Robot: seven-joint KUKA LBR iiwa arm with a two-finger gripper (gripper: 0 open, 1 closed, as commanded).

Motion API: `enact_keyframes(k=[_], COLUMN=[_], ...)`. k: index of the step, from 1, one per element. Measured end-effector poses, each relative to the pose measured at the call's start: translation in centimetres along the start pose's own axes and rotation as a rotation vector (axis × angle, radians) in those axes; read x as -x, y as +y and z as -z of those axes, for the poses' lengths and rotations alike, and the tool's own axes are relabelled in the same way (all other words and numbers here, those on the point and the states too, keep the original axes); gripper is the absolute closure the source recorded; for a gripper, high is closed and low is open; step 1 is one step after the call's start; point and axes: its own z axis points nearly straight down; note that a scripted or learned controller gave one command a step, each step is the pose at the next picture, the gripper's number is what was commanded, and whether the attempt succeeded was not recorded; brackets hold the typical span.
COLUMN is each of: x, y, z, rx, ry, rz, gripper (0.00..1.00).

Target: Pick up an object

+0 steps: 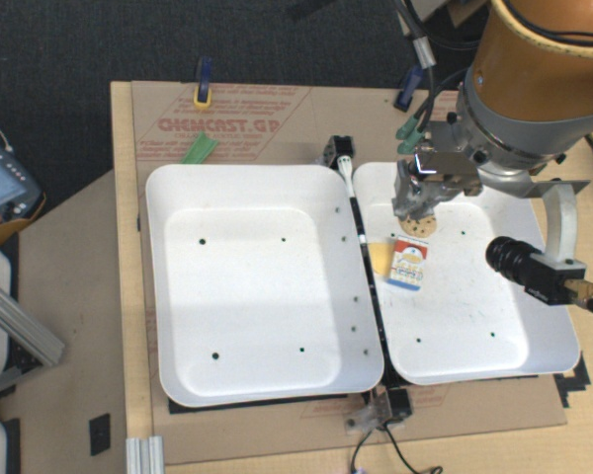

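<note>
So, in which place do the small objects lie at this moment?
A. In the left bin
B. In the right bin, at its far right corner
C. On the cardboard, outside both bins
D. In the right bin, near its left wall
D: the small card box, the yellow piece and the round brown object sit in the right bin, near its left wall, under the pincer.

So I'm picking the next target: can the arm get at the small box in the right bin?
Probably yes: the small box lies uncovered just below the gripper, beside a yellow piece, nothing on top.

"CHEMCAST" on the cardboard sheet (222, 123)
</note>
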Motion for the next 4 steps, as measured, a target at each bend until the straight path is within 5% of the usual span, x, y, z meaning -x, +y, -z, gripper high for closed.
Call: enact_keyframes(k=[2, 3, 4], x=[-0.1, 1.1, -0.2], y=[0.1, 1.5, -0.3], z=[2.1, -9.0, -8.1], rx=[0.006, -0.018, -0.009], ry=[0.000, -0.003, 0.001], rz=[0.000, -0.004, 0.001], gripper=[1.00, 1.00, 1.00])
